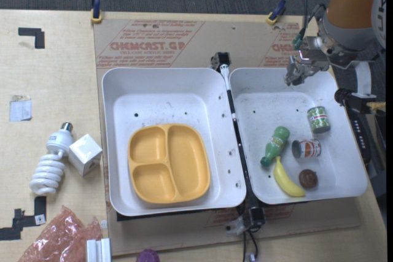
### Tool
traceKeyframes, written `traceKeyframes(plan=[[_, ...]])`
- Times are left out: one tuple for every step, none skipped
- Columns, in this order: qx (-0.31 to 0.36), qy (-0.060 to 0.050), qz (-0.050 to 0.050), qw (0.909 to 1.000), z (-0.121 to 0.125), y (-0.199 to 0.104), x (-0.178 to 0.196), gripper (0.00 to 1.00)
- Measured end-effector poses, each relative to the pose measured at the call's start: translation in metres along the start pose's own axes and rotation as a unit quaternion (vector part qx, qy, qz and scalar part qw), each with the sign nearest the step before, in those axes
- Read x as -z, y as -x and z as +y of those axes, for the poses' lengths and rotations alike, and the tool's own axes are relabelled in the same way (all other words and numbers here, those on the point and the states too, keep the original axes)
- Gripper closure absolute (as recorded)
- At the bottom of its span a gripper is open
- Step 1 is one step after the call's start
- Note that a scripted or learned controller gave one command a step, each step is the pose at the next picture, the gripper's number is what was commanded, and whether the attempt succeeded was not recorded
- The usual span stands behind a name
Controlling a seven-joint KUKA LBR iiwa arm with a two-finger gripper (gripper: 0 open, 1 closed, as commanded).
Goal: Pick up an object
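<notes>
Two white bins sit side by side on the tabletop: the left bin [113,132] and the right bin [264,92].

The left bin holds one thing: a yellow divided plate [169,164] with three compartments.

The right bin holds five things: one green bottle [275,145], one banana [286,179], one green-labelled can [319,119], one red-and-white can [306,148] lying on its side, and one small brown round thing [308,178].

Near the tabletop's left edge lie one spiral light bulb [50,159] and one small white box [85,154]. At the near left corner is one pink crinkled bag [58,237].

Two blue-and-yellow clamps [96,7] grip the far edge, the second [276,11] farther right.
</notes>
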State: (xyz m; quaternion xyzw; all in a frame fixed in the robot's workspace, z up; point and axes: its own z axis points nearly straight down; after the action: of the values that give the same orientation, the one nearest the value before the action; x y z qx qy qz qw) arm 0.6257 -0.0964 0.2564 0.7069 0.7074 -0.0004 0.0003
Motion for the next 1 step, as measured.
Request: traceKeyframes(plan=[[-0.001, 0.0, 0.0, 1.0, -0.0397, 0.0109, -0.1561, 0.0]])
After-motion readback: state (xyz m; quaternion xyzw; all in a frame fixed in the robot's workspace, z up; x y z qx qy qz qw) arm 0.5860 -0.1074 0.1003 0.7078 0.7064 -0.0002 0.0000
